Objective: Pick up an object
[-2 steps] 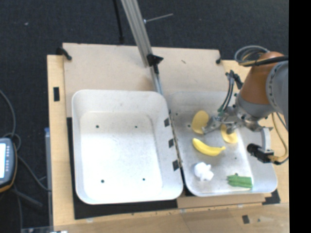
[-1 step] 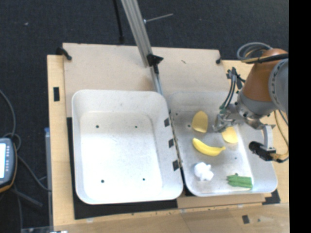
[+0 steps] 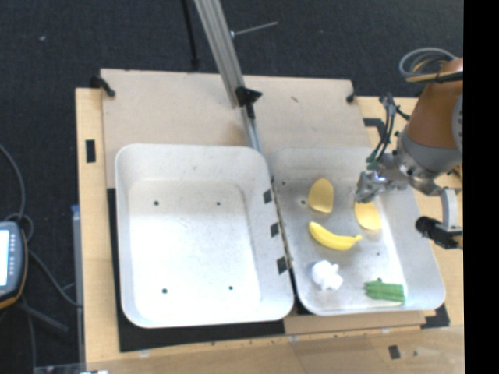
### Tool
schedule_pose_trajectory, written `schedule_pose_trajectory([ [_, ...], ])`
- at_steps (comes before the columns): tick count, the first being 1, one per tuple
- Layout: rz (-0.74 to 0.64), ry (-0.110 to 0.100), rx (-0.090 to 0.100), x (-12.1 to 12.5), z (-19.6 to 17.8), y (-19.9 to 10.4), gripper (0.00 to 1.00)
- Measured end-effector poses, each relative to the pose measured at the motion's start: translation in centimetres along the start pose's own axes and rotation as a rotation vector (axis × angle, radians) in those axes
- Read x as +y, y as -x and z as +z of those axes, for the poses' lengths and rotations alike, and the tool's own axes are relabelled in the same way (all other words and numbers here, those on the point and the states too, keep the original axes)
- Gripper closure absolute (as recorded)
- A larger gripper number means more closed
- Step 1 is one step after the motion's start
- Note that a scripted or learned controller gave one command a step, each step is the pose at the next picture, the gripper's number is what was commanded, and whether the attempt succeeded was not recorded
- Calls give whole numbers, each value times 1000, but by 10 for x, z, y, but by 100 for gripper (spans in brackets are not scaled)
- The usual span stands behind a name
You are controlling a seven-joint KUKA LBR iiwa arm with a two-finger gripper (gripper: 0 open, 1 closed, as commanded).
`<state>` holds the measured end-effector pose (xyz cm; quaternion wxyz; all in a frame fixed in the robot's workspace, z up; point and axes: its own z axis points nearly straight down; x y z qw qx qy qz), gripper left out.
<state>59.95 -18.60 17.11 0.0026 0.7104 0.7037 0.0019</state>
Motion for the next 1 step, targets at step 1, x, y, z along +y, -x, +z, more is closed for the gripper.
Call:
schedule_pose_trajectory([
  [1,-12,1,-1,8,-47,-1,100],
])
